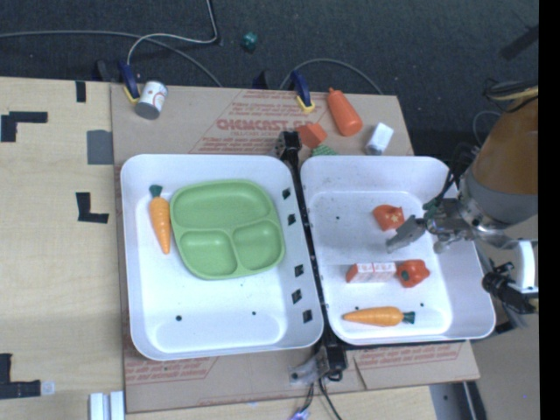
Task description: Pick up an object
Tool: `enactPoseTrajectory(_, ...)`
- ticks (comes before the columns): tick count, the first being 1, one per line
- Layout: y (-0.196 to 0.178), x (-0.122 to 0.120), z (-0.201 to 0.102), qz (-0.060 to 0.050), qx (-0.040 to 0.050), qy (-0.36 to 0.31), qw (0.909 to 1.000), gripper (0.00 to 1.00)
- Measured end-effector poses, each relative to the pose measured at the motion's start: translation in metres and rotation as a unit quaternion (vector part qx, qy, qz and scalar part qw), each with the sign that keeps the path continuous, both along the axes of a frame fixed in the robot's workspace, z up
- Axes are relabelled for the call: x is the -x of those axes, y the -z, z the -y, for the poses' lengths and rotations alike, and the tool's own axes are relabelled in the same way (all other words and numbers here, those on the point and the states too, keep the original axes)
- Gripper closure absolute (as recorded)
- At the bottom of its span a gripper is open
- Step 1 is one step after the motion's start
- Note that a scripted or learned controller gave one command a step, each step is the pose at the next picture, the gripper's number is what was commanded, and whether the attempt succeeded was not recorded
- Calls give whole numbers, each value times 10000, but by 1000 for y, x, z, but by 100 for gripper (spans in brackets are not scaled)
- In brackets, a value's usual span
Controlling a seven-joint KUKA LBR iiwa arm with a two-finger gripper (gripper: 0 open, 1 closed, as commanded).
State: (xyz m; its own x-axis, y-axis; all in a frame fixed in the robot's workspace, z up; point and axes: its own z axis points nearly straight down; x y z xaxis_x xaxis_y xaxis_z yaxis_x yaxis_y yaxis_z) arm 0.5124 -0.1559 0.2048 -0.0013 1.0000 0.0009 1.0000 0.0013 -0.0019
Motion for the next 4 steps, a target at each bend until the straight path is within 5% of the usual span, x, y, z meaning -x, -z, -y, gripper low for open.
enactPoseTrajectory(1, 117, -79, -5, 55, 15, -5, 10000, 0)
enactPoseTrajectory(2, 119, -157, -8, 34, 15, -6, 10000, 0)
enactPoseTrajectory(3, 119, -138, -39, 17, 13, -3, 10000, 0)
enactPoseTrajectory(4, 109, -139, -39, 23, 20, -9, 10000, 100)
